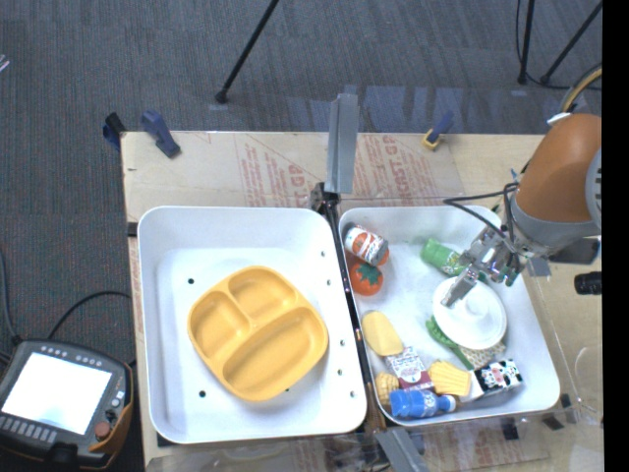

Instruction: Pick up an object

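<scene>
Your pincer (470,281) sits low over the right white plastic bin (543,352), tilted down-left, tips right at the top-left edge of the round white lid-like disc (479,315). At this resolution I can't tell if it's open or closed, and nothing shows as gripped. Treat the pick as not yet made.

Likely target, my read: that white disc, directly under and just right of the tips. It's flat and wide, so a poor pinch. If you go for it, take the rim, not the face.

Better options close by:
- green cylindrical bottle (443,256), just up-left of the pincer, lying on its side. Close across its short axis.
- green flat strip (444,334), just below, partly under the disc. Skip it.

Further left: red tomato-shaped toy (366,277), red-and-white can (367,245) above it, yellow oval soft block (381,333) below. All well spaced.

Far below-left, the small toys along the bin's near wall are packed touching: bad clearance.

The yellow divided plastic plate (257,331) lies in the left white bin (157,264), well away. Ignore it.

Descend straight, check clearance before closing.
</scene>
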Controlling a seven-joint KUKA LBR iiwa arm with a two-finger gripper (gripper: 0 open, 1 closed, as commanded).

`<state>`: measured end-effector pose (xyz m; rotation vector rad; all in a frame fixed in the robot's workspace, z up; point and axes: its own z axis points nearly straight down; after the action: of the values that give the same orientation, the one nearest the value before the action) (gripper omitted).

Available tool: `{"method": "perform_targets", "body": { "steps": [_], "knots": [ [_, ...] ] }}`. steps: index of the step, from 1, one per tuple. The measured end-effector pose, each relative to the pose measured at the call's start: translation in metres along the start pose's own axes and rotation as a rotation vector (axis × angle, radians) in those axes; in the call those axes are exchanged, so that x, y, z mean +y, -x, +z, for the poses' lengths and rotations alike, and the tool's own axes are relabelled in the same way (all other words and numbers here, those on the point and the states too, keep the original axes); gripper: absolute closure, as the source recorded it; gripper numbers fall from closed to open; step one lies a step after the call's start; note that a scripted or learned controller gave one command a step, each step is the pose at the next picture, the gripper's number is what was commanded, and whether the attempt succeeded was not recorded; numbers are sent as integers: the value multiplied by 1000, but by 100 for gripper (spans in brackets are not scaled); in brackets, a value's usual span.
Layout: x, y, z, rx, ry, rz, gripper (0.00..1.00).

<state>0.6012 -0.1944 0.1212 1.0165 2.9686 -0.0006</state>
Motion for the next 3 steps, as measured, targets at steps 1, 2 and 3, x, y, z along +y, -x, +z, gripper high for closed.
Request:
{"method": "perform_targets", "body": {
  "steps": [1,2,3],
  "knots": [
    [12,21,17,-29,10,61,0],
    [64,-5,18,-24,11,27,0],
    [95,-31,22,-16,-8,138,0]
  ]
}}
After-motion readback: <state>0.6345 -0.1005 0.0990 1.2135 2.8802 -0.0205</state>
